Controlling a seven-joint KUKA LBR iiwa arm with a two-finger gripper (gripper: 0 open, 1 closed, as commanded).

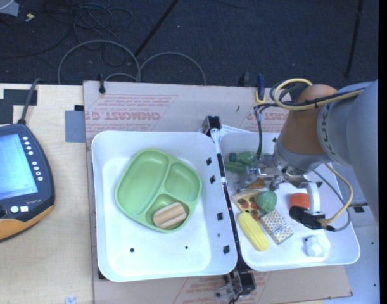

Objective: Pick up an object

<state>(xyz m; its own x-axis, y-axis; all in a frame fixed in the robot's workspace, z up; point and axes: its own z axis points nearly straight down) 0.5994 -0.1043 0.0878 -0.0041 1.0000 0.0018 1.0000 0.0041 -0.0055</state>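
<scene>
Gripper down in right bin, finger state can't tell. Green ball just below it, corn cob further below, green divided plate well left.

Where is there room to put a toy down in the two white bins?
Left bin: bare floor all around the green plate, widest along the near edge. Right bin: crowded with the corn, green ball and arm; a small bare patch at its near edge.
</scene>
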